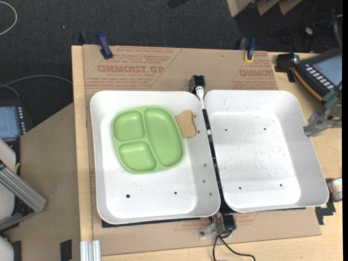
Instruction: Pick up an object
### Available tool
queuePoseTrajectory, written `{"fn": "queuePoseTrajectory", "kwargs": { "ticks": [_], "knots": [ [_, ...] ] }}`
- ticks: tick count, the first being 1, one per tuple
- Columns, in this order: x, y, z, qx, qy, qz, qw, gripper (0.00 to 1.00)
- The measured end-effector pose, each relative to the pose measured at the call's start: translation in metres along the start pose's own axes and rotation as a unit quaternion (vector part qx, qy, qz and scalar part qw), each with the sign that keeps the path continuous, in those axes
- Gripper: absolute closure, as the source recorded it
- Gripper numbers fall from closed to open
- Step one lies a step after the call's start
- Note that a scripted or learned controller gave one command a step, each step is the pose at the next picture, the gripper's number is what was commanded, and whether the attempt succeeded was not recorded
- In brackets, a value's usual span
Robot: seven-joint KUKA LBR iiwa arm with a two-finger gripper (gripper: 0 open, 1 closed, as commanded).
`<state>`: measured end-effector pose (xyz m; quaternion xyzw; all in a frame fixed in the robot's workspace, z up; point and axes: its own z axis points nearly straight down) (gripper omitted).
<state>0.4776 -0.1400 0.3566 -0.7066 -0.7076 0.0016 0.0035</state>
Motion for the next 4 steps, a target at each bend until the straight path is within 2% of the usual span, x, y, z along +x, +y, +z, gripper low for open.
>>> {"fn": "queuePoseTrajectory", "kwargs": {
  "ticks": [1, 2, 3, 4],
  "knots": [
    [-0.019, 0.027, -0.079, -0.009, -0.004, 0.000, 1.0000, 1.00],
    [0.010, 0.000, -0.006, 0.000, 0.000, 0.000, 1.0000, 1.00],
    [-0.025, 0.016, -0.058, -0.008, -0.004, 0.002, 1.0000, 1.00],
    [0.006, 0.001, 0.022, 0.000, 0.000, 0.000, 1.0000, 1.00]
  ]
}}
